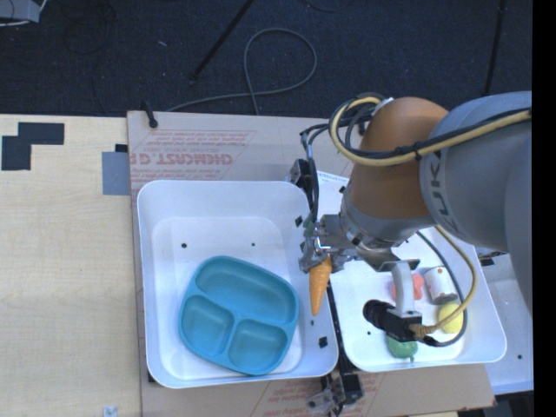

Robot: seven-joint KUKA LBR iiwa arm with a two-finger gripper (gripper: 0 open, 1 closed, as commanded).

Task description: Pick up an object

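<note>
Arm enters from the right of the frame, orange band bulking over the centre-right, wrist bent down toward the divide between the two bins. Gripper (pixel 318 263) sits low at that divide, fingers pinched on the thick end of an orange carrot (pixel 320 289), which hangs point-down over the rims. Left bin (pixel 165 233) holds a blue compartment tray (pixel 237 314), lower centre. Right bin (pixel 486 337) holds a green piece (pixel 402 348), a yellow item (pixel 451 318) and a red-and-white item (pixel 432 283), partly behind cabling.
</note>
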